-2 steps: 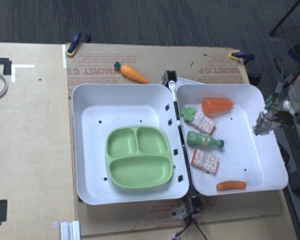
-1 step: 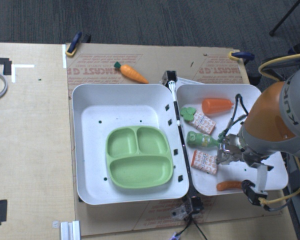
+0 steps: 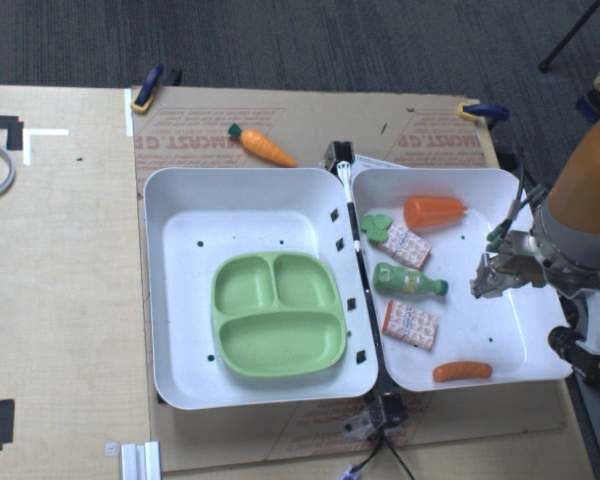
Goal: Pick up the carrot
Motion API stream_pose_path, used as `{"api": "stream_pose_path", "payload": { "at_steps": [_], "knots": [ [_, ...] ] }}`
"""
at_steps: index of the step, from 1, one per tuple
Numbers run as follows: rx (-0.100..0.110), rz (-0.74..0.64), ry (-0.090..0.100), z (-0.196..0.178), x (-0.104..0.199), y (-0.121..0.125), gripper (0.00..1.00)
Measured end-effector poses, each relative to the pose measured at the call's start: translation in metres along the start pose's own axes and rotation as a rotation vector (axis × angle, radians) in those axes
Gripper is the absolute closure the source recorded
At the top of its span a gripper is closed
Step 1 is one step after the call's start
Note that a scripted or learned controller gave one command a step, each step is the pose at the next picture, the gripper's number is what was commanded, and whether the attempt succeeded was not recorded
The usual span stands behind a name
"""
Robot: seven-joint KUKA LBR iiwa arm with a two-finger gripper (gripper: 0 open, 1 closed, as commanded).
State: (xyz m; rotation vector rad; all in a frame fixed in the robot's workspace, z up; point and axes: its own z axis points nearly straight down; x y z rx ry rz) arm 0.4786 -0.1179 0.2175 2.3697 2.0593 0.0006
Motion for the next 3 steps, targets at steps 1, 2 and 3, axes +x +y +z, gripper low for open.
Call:
{"api": "stream_pose_path", "payload": {
  "at_steps": [1,2,3],
  "knots": [
    [0.003,0.117,0.001,0.109,0.021,0.006,1.0],
    [0.001,0.098,0.0,0.005,-0.031,0.026,1.0],
    [0.001,0.334,0.001,0.125,0.028,0.009,1.0]
  ]
}}
